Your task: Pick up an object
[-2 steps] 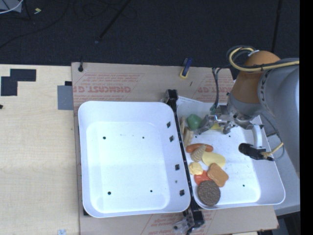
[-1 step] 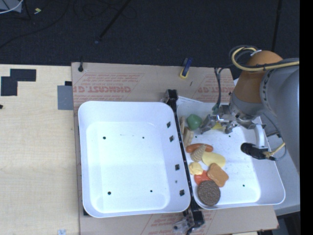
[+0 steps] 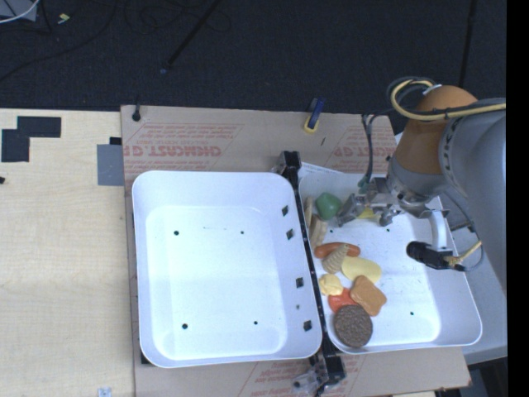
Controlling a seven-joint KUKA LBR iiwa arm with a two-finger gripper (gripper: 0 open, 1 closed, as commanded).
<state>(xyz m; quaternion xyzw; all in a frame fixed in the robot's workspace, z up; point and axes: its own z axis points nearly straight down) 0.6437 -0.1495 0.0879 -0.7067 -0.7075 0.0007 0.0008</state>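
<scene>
Shallow white plastic bin (image 3: 215, 337), left of the end effector (image 3: 369, 206), on a brown cardboard sheet (image 3: 207, 143) printed with red lettering. Blue-and-yellow clamp (image 3: 313, 116) at the sheet's far edge, beyond the end effector. Pale wooden surface (image 3: 58, 263) far left.

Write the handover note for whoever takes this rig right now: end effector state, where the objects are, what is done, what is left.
End effector: low over the right bin's upper left part, beside the green object; nothing visibly held, finger state unclear.
Objects: all in the right bin's left side: green object at top, then orange-red piece, yellow pieces, orange-brown piece, dark round disc at the bottom.
Done: no object lifted yet.
Left: grasp one object, probably the green one nearest, and lift it.
</scene>
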